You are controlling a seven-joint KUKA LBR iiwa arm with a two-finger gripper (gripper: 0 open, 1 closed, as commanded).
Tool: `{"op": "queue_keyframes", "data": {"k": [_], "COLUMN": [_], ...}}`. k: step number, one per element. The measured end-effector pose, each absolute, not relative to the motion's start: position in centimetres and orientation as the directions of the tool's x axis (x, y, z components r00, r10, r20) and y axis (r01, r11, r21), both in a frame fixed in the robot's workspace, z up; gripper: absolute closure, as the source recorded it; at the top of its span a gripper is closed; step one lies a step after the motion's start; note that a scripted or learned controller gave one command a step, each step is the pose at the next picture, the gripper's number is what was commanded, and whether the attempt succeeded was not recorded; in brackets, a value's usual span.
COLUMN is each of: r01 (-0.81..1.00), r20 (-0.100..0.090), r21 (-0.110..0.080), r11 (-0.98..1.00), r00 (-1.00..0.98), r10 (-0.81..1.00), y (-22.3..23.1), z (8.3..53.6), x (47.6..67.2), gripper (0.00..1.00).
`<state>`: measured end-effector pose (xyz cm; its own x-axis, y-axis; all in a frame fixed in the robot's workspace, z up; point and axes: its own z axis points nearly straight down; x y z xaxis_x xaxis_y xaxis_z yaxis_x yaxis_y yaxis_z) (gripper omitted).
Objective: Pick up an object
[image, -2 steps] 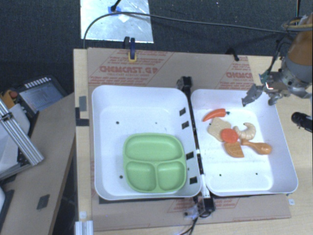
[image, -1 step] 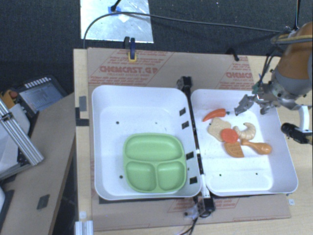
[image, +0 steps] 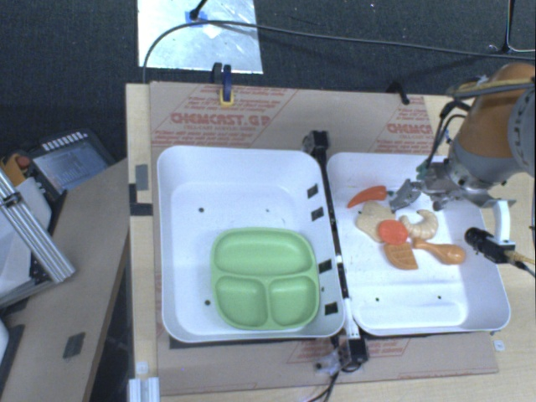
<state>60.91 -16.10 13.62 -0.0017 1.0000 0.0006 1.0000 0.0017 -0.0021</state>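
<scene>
Claw [image: 408, 194] hovers beside red pepper [image: 368, 195]; toy foods [image: 408, 234] clustered below.

Plastic, cardboard and metal on a dark matt floor

Both bins — left bin [image: 180, 174] and right bin [image: 477, 308] — look like smooth white plastic with a faint sheen; the green tray [image: 264, 276] is smooth, softly matt plastic. Beneath them lies a brown cardboard sheet [image: 251, 111], matt, printed in red. The toy foods [image: 402, 229] look like glossy plastic. A metal plate [image: 201, 23] behind looks brushed and reflective — the dark floor [image: 67, 57] looks rough, carpet-like.
</scene>
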Motion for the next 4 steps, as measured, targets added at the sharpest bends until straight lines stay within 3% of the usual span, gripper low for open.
{"op": "queue_keyframes", "data": {"k": [1,2,3,4], "r01": [1.0,1.0,1.0,1.0], "r20": [-0.002,-0.002,-0.002,0.001], "r21": [0.005,0.008,0.006,0.002], "r11": [0.002,0.003,0.004,0.009], "r00": [-0.002,-0.003,-0.004,-0.009], "r10": [1.0,1.0,1.0,1.0], "y": [-16.2,-16.6,-16.6,-11.0], "z": [15.0,21.4,25.1,24.0], "x": [61.1,61.1,61.3,61.6], "gripper": [1.0,1.0,1.0,1.0]}}
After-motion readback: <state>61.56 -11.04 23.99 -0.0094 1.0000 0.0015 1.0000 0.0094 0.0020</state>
